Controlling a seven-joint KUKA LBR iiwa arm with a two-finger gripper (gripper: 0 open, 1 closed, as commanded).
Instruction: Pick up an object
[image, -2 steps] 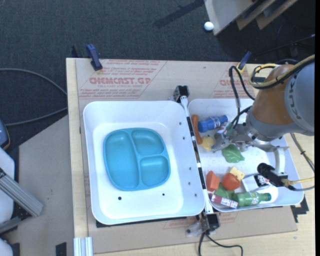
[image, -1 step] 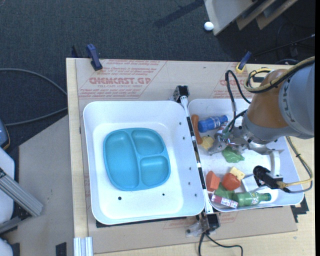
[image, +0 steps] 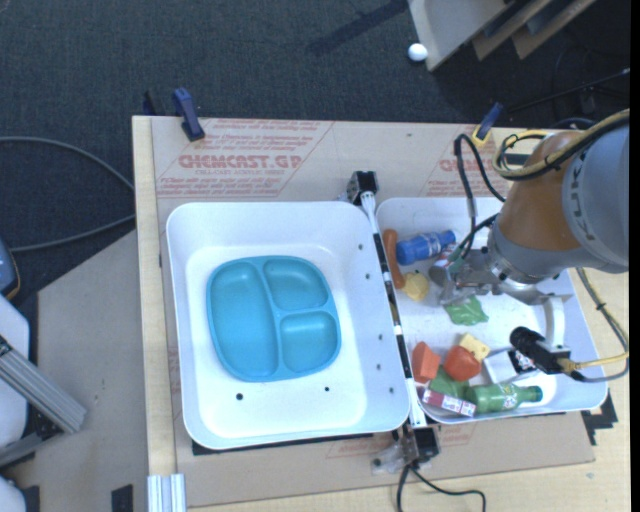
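This is a robotics lab, not a home. A grey arm with an orange band (image: 535, 205) reaches over a table (image: 250, 150) topped with protective-film sheet printed "CHEMCAST GP", held down by blue clamps (image: 187, 112). Two white bins (image: 190, 330) sit side by side, clipped together. Loose cables (image: 60, 150) trail over dark carpet (image: 80, 60), and an aluminium frame rail (image: 35, 385) stands far from the gripper (image: 455, 285), beyond the table's opposite edge.

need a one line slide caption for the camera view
KUKA arm reaches into the right bin, its gripper low over a green piece among small toys; left bin holds a blue divided plate.
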